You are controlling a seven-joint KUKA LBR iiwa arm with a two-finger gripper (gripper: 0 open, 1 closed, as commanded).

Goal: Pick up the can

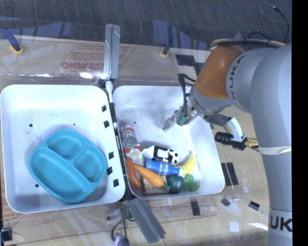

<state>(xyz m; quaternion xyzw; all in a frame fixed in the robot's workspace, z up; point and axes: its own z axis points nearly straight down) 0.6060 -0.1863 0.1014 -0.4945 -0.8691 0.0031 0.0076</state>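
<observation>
Can lies on its side in the right bin, tight against that bin's left wall and at the top of a heap of things packed along the bin's near edge. Just below it are a carrot, a blue bottle, a black-and-white carton, a banana and some green vegetables. The gripper hangs over the bare middle of the same bin, well apart from the can, off toward the bin's right wall and a little farther from the near edge. Nothing sits between its fingers; whether they are spread or closed I cannot tell. In the left bin a blue divided tray rests near the front.
</observation>
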